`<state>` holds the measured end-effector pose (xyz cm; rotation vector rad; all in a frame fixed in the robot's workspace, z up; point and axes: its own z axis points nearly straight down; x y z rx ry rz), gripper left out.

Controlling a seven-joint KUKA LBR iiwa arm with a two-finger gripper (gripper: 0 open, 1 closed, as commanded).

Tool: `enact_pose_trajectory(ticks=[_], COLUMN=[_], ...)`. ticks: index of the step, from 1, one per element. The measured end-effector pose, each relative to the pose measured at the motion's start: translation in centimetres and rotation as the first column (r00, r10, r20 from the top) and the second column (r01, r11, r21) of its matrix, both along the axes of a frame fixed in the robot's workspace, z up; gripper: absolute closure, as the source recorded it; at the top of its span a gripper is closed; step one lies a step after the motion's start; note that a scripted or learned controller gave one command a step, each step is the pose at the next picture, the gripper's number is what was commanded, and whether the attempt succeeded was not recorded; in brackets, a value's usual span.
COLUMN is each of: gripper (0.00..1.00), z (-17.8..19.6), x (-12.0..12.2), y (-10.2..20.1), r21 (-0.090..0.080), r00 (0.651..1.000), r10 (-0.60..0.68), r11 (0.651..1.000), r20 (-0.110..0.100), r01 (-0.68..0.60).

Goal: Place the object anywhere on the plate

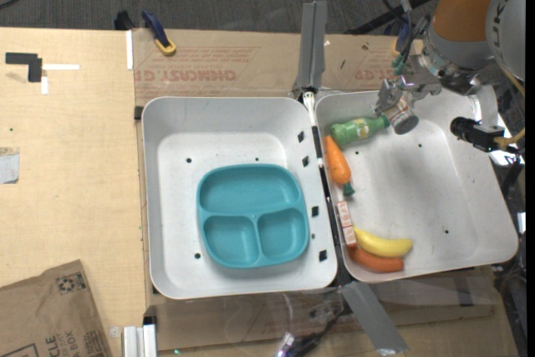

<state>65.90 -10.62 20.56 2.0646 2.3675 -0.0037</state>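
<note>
Camera view looks down on two shallow white bins side by side on a cardboard-covered bench. The left bin [167, 180] holds a teal plate [252, 215] with three compartments, one long one at the far side and two smaller ones nearer me; nothing lies on it. The right bin [468, 205] holds all the toy food, crowded against its left wall.

At the far left corner of that bin a green bottle [358, 130] lies on its side, neck pointing right. The gripper [398, 111] sits low just at that neck end, reaching in from the right below the orange band [472, 0] of the arm. It looks to be touching or nearly touching the bottle's cap, but I cannot tell whether the fingers are spread or pressed together, nor whether anything is pinched between them.

Just beside the bottle, toward me, an orange carrot [337, 160] lies along the bin's left wall with its green top pointing near. Farther down the same wall is a small reddish packet [344, 221], and at the near left corner a yellow banana [383, 244] rests against an orange-red piece of food [376, 262] whose kind I cannot make out.

Between the two bins stand their raised rims and a grey upright post [313, 46] at the far end. A blue-and-yellow clamp [159, 33] lies on the cardboard beyond the left bin, and a brown paper bag [50, 318] sits at the near left.
</note>
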Motion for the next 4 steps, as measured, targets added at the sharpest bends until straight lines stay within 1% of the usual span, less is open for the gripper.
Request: enact_pose_trajectory(ticks=[1, 2, 3, 4], gripper=[1.0, 1.0, 1.0, 1.0], z=[4.8, -1.5, -1.3, -1.4], x=[0.0, -0.1, -5.8, -7.7], y=[-3.6, 5.3, 12.7, 11.9], r21=[-0.001, 0.001, 0.002, 0.002], r00=[0.99, 0.975, 0.918, 0.908], r10=[0.144, 0.223, 0.397, 0.419], r11=[0.99, 0.975, 0.918, 0.908], r20=[0.003, 0.0, 0.0, -0.001], r01=[-0.144, -0.223, -0.397, -0.419])
